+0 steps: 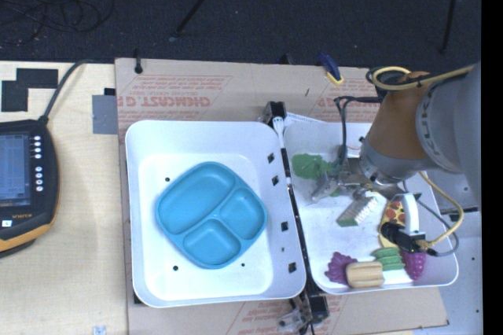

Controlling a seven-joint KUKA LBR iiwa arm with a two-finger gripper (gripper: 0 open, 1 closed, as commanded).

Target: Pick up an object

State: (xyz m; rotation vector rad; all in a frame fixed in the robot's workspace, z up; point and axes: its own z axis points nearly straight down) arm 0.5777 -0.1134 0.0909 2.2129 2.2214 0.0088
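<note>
Camera view puts your gripper [334, 185] low inside the right bin [314, 235], its grey fingers reaching toward the bin's upper left area, and you cannot tell from this angle how far apart they stand or whether anything sits between them. Just beside the tips lies a green toy [308, 166], touching or nearly touching the tool, so you should treat that as the likeliest target. A grey ridged piece [360, 209] lies just below the wrist. Further out, along the bin's lower edge, you have a purple grape bunch [339, 268], a tan bun-shaped toy [365, 274] and a green piece [387, 257], all well apart from the tool. The left bin [149, 247] holds a blue divided plate [211, 213]. By my reading nothing is lifted yet: the approach looks done, the grasp and the raise are left
</note>
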